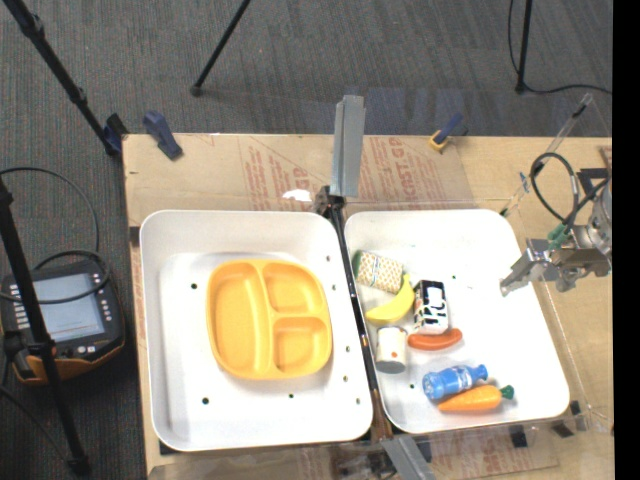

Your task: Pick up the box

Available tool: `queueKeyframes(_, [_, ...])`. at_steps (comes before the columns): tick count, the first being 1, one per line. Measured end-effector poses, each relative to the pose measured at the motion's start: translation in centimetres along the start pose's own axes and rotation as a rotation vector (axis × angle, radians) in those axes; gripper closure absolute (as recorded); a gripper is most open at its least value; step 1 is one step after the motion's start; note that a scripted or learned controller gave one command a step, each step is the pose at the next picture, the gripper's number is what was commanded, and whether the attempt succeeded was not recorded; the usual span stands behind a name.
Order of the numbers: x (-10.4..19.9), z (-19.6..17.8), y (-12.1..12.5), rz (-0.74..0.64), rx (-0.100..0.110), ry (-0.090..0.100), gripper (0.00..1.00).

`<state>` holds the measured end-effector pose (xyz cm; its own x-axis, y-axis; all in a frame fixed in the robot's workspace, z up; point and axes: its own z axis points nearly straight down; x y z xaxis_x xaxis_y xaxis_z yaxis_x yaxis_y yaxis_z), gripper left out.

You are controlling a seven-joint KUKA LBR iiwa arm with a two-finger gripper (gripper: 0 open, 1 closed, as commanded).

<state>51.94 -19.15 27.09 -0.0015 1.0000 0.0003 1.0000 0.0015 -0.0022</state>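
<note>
A small box (380, 268) with a tan and white check pattern lies in the right bin (470, 230), near its left wall. A black and white carton (432, 305) lies a little to the right of it, with a yellow banana (392, 307) between the two. My gripper (527, 270) hangs over the bin's right edge, well to the right of both boxes and apart from every object. Nothing shows in its grasp.
Below the boxes lie a red sausage (435, 341), a white cup (391, 348), a blue bottle (452, 379) and a carrot (476, 399). The left bin (170, 268) holds a yellow divided tray (268, 318). A grey post (348, 148) stands behind the bins.
</note>
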Motion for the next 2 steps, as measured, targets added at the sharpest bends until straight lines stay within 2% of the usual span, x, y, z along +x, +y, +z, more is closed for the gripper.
queueKeyframes(1, [-1.9,3.9,2.0,0.181,0.002,0.002,0.00])
queueKeyframes(2, [3.1,17.9,-3.5,0.188,0.004,0.002,0.00])
